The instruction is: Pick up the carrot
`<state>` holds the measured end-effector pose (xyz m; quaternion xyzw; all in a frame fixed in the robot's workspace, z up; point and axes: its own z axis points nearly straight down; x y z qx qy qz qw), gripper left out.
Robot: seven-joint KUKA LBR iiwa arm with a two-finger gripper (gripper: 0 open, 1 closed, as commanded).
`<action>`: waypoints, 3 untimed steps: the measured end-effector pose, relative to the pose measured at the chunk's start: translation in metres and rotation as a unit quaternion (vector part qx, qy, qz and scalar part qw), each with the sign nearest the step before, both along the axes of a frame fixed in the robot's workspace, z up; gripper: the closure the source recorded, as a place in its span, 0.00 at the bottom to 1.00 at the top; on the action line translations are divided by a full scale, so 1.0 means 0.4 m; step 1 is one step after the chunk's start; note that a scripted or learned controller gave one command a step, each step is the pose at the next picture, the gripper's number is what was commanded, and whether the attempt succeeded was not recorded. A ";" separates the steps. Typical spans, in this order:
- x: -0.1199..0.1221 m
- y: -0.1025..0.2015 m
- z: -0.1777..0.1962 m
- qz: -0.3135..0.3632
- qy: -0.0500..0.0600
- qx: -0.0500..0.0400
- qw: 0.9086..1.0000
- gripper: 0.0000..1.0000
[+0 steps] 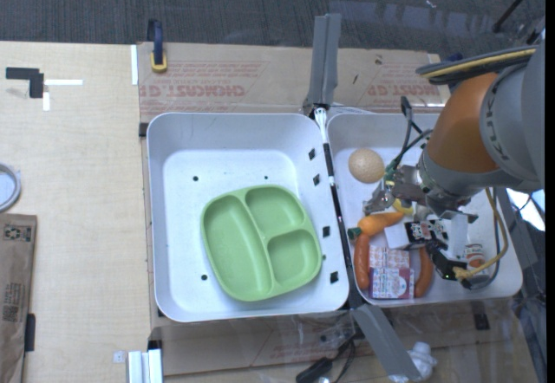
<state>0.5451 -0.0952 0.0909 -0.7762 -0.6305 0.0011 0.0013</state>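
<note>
- White plastic bins stand side by side on the bench; the left bin (165, 199) holds a green plate (260, 243) with three sections, lying a little turned, near the front of the bin.
- At the front of the right bin (342, 147) lies a pack of sausages (390, 273) with a red and white label; orange-brown sausage ends show on both its sides.
- Just behind this pack lies the carrot (381, 222), orange, pointing roughly left to right, close to the wall between the bins. It seems to rest against the top edge of the pack.
- The gripper (401, 204) is low over the right bin, directly at the right end of the carrot. I cannot tell if its fingers are apart or together, because cables and the wrist cover them, and I cannot see the carrot between them.
- Behind the carrot, an egg (366, 165), pale tan, sits alone on the floor of the bin, apart from the gripper.
- The arm (494, 130) comes from the right, grey with an orange band above the wrist.
- Farther back, brown cardboard (251, 78) with red print lies under both bins.
</note>
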 end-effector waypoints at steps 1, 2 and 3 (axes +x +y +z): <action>0.057 -0.021 0.000 -0.092 0.000 -0.001 0.996 0.00; -0.026 0.007 0.001 0.182 -0.001 0.000 0.983 0.00; 0.013 0.059 0.251 0.206 -0.001 0.000 0.979 0.00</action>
